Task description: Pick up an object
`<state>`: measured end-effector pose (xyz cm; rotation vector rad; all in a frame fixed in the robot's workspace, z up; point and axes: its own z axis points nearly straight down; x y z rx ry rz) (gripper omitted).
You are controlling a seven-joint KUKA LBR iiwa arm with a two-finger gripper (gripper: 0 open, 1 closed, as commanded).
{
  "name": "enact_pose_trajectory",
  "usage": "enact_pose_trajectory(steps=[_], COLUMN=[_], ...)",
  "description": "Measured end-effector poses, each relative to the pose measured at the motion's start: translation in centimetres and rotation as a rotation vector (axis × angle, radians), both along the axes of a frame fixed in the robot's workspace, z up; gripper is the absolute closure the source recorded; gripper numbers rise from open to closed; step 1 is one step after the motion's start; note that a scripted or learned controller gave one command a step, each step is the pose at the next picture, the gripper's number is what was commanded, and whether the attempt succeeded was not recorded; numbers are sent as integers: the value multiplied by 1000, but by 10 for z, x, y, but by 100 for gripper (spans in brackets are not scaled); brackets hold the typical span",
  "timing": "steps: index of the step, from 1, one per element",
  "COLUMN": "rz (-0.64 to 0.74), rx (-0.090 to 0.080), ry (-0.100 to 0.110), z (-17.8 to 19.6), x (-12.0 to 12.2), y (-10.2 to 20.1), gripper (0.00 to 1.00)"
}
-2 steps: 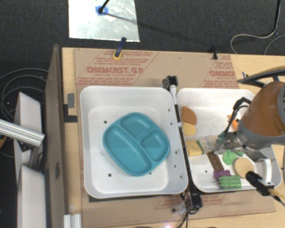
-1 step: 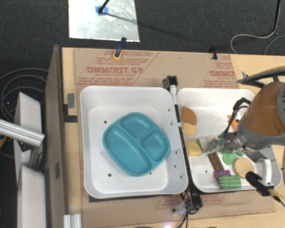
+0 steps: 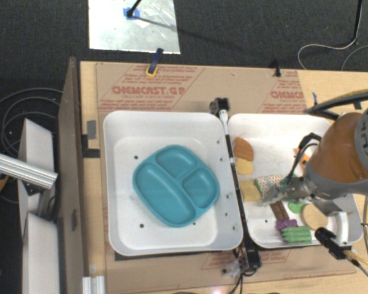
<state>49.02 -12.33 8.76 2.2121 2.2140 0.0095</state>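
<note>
I've got the end effector (image 3: 277, 192) down in the right bin (image 3: 267, 133), at the patterned block (image 3: 268, 182) at its 9 o'clock; grip state I can't tell; next, close and lift

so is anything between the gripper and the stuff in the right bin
Nothing visible does. The gripper is already down among the items in the right bin, beside the brown stick; the orange piece lies apart, unobstructed.

Even, bright overhead light. The shiny silver sheet (image 3: 134, 16) on the dark floor glares. The two shallow white plastic bins (image 3: 119, 182) look slightly washed out, the picture soft.
</note>
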Motion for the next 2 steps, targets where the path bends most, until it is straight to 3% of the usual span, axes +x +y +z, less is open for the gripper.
enact_pose_trajectory(steps=[1,2], rz=[-2,13], rx=[-5,6], ry=[-7,0], z=[12,102], x=[2,44], y=[-2,69], gripper=[100,100])
